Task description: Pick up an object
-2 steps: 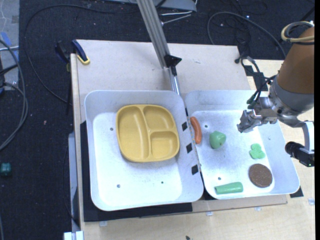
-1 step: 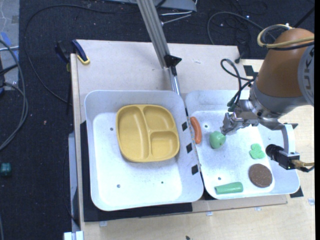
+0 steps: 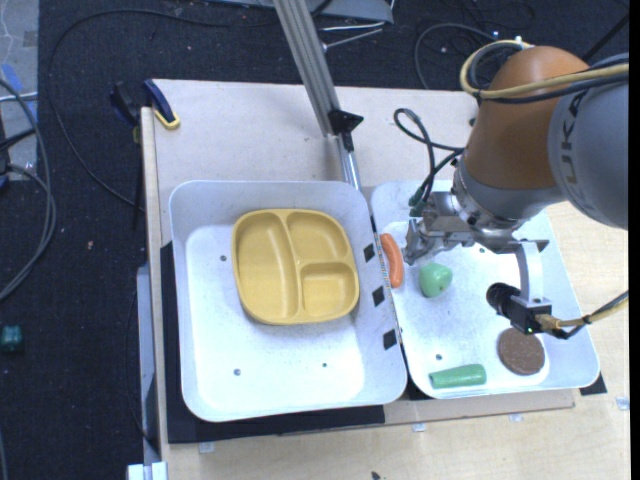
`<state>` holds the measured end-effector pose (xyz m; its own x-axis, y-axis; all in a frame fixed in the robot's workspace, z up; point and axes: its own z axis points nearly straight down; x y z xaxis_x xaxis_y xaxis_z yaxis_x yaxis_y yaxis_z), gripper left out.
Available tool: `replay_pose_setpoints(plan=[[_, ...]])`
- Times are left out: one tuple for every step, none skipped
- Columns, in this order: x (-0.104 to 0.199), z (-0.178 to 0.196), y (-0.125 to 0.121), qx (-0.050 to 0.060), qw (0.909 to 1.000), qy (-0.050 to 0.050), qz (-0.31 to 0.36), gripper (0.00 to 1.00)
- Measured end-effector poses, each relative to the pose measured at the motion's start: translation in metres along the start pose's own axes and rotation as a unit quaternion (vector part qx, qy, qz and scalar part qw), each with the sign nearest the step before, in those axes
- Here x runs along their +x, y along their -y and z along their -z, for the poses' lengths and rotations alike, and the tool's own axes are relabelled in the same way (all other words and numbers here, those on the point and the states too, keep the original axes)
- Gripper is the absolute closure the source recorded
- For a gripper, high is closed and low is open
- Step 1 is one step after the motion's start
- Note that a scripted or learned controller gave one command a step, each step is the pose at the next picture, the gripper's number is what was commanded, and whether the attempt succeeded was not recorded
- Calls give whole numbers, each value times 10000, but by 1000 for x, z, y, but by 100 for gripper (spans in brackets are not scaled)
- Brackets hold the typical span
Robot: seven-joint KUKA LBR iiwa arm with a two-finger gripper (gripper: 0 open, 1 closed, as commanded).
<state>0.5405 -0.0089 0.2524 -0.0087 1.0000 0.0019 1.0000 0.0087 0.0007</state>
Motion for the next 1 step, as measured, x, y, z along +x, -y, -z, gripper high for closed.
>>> replay_pose_setpoints(plan=[[57, -16, 2, 18, 10000, 3, -1, 100]])
